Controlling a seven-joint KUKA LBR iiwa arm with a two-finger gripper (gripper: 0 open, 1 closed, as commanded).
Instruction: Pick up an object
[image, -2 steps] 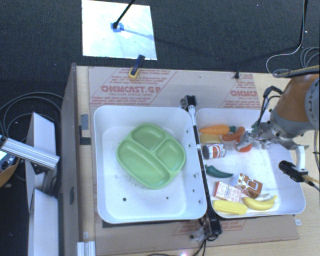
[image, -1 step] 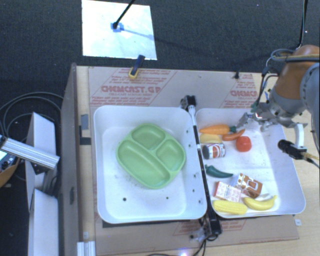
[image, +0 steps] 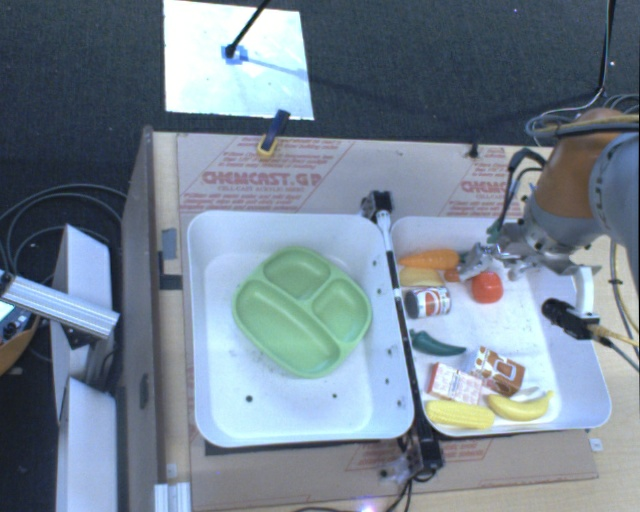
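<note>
Jaws of mine hung low in the right bin (image: 590, 395), though whether parted or closed I couldn't tell; the red tomato (image: 487, 287) lay just beside them, toward the bin's middle.

plate (image: 302, 311) in left bin (image: 215, 400), food right

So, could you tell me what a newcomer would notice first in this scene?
Probably the big green divided plate lying alone in the left bin. Next, the toy food crowding the right bin: a carrot, a tomato, a can and a banana, with the end effector over the tomato's corner.
</note>
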